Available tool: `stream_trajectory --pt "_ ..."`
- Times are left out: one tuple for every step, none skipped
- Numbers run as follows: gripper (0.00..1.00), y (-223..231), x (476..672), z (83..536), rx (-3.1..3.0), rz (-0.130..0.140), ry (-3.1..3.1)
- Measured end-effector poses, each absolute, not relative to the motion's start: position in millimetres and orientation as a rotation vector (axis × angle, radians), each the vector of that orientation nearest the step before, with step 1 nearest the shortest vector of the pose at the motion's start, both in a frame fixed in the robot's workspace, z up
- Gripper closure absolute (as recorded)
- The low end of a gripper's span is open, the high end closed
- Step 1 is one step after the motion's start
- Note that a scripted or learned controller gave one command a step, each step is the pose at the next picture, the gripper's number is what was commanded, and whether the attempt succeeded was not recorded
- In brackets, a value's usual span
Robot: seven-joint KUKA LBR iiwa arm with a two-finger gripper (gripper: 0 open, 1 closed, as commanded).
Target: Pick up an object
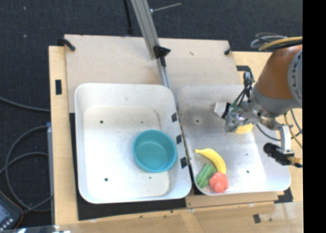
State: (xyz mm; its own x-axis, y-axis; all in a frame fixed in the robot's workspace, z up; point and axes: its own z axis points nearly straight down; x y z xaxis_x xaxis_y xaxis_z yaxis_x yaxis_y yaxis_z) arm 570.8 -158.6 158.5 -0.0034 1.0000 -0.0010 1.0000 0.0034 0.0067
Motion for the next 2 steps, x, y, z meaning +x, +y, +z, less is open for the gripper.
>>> stream_trajectory --pt "1.00 -168 574.2 206 2.213 0.006 2.220" --pt "1.00 -163 569.1 265 2.211 0.007 2.220"
